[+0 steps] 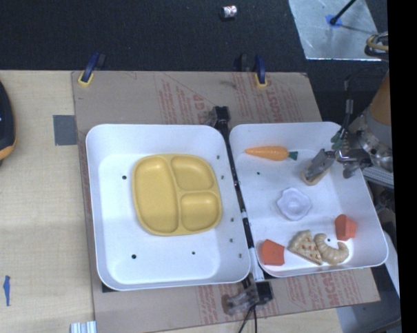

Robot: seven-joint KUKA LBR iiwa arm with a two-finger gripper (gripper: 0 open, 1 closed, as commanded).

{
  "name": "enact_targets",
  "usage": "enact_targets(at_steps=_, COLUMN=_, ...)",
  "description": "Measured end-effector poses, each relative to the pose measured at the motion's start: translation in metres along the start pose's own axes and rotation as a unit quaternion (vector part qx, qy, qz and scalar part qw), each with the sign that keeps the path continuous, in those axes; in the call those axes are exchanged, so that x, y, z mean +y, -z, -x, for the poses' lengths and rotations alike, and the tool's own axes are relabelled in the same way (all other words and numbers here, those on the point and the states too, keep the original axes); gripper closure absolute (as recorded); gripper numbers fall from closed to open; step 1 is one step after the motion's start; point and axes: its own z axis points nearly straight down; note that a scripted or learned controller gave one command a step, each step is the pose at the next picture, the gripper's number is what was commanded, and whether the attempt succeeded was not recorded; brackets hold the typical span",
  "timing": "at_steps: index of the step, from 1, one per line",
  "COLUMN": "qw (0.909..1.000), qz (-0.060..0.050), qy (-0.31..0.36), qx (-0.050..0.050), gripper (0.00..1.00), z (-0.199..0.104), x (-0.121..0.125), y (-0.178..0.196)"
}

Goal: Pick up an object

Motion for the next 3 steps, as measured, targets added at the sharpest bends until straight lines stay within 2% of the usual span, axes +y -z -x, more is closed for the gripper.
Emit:
enact_targets(at_steps=1, qw=1.0, qz=0.007, qy=0.003, qx=-0.003, gripper=0.0, z=0.013, x=0.102, y=-0.099)
enact_targets(at_steps=2, qw=1.0, qz=-0.002, qy=-0.001, qx=0.0, gripper=0.0, z=0.004, x=0.058, y=-0.11)
enact_targets(at_steps=3, qw=1.0, qz=-0.002, qy=-0.001, qx=0.0, gripper=0.0, z=0.019, x=0.04, y=-0.11)
